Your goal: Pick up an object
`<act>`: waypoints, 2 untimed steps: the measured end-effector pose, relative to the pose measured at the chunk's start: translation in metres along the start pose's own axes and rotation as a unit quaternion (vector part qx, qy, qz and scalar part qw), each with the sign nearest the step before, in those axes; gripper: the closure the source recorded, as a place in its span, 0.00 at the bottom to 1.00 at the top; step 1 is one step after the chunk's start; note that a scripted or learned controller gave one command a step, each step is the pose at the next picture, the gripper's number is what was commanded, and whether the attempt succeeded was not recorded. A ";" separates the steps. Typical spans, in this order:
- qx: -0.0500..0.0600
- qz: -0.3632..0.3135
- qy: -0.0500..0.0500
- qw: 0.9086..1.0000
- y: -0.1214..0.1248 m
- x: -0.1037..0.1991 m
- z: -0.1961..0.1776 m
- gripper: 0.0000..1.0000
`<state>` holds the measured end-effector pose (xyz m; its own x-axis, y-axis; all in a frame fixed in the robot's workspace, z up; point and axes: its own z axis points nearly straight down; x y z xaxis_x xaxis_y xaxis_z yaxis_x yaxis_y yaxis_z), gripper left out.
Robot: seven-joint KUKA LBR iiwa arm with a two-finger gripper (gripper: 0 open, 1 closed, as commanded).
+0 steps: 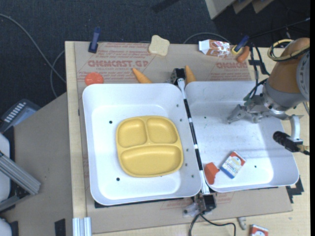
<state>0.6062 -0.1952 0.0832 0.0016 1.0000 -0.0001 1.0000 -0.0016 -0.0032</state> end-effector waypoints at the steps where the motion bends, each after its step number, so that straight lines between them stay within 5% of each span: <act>1: 0.003 -0.003 0.007 1.000 0.061 -0.020 -0.002 0.00; 2: -0.001 -0.002 0.001 1.000 -0.013 0.064 -0.001 0.00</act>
<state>0.5935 -0.1315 0.0843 -0.0016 1.0000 0.0019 1.0000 0.0016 -0.0014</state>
